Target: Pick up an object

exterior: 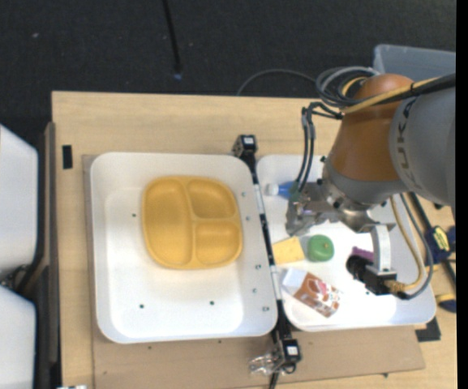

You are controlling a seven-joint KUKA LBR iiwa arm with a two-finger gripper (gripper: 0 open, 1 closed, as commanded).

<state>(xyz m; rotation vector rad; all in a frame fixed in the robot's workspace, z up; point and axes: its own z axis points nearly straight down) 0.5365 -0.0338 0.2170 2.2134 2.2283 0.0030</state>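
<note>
The right bin [355, 318] holds a yellow block [289, 251] near its left wall, a green round object [321, 248] beside it, and a brown-and-white packet [318, 294] toward the front. A small white bottle with a blue cap [277, 190] lies at the bin's back left. My gripper [302, 217] hangs low over the right bin, just behind the yellow block and the green object. The wrist hides much of it, and nothing is visibly held.
A yellow divided plate [191, 220] lies in the left bin [120, 298]. A purple bit [363, 254] peeks out to the right of the green object. The arm [379, 148] covers the back of the right bin. A blue tub [416, 59] stands at the far right.
</note>
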